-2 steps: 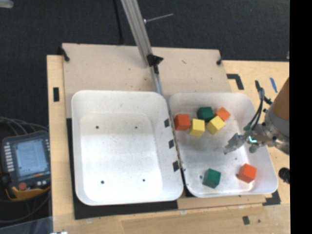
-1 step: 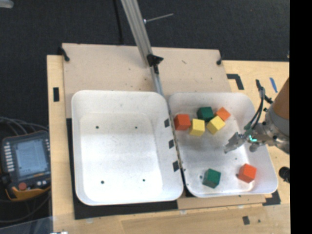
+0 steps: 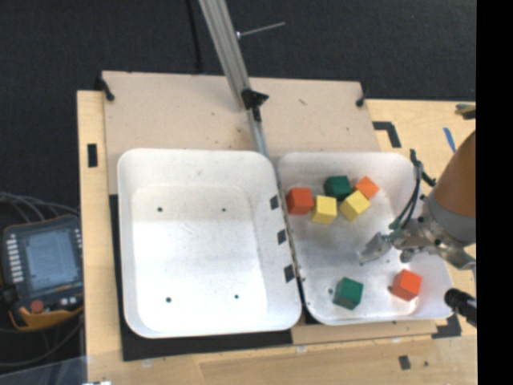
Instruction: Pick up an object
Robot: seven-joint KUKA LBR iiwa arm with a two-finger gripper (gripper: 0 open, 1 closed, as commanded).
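Right bin (image 3: 321, 315) holds seven small cubes. Cluster near its top: red cube (image 3: 300, 200), two yellow cubes (image 3: 325, 209) (image 3: 356, 204), green cube (image 3: 337, 186), orange cube (image 3: 367, 187), mostly touching. Lower down, apart: a second green cube (image 3: 348, 292) and a second red cube (image 3: 406, 284). Gripper (image 3: 377, 247) sits over bare floor between cluster and lower cubes, nothing in it; open or closed: can't tell. Left bin (image 3: 132, 215) alongside. Pendant (image 3: 44, 265) at far left.

right bin (image 3: 321, 311) | top cluster: orange-red cube (image 3: 300, 200), two yellow cubes (image 3: 325, 209) (image 3: 355, 204) touching, green cube (image 3: 337, 186) behind them, small orange cube (image 3: 366, 187) beside it | near front: green cube (image 3: 348, 292), tilted | front right: orange-red cube (image 3: 406, 284), apart
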